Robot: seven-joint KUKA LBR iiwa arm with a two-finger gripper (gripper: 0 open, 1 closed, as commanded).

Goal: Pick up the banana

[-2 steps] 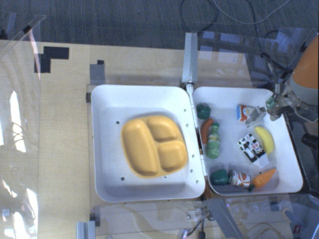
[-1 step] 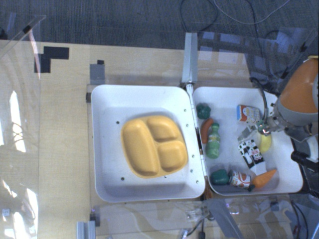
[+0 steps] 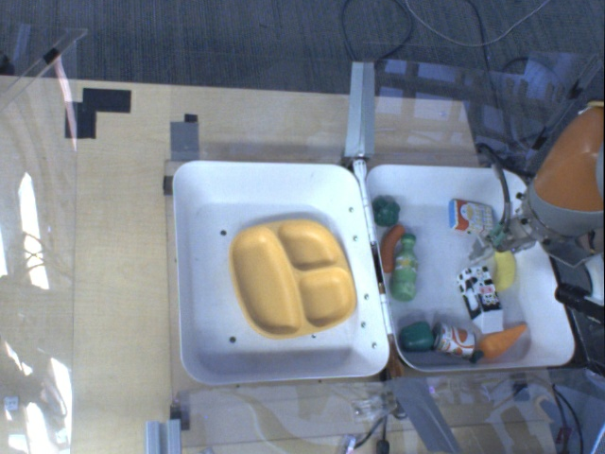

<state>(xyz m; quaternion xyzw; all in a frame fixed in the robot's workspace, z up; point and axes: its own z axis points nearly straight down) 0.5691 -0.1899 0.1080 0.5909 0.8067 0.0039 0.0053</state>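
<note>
The gripper (image 3: 501,242) sits directly over the banana's (image 3: 506,272) upper end; whether its fingers clasp it cannot be told.

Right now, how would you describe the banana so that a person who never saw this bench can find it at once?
Look at the right white bin, not the left one holding the yellow divided tray. Go to its right side, just under the gripper. The banana is the small plain yellow piece there, beside the black-and-white cow-patterned carton; nothing else in this bin is yellow.
</note>
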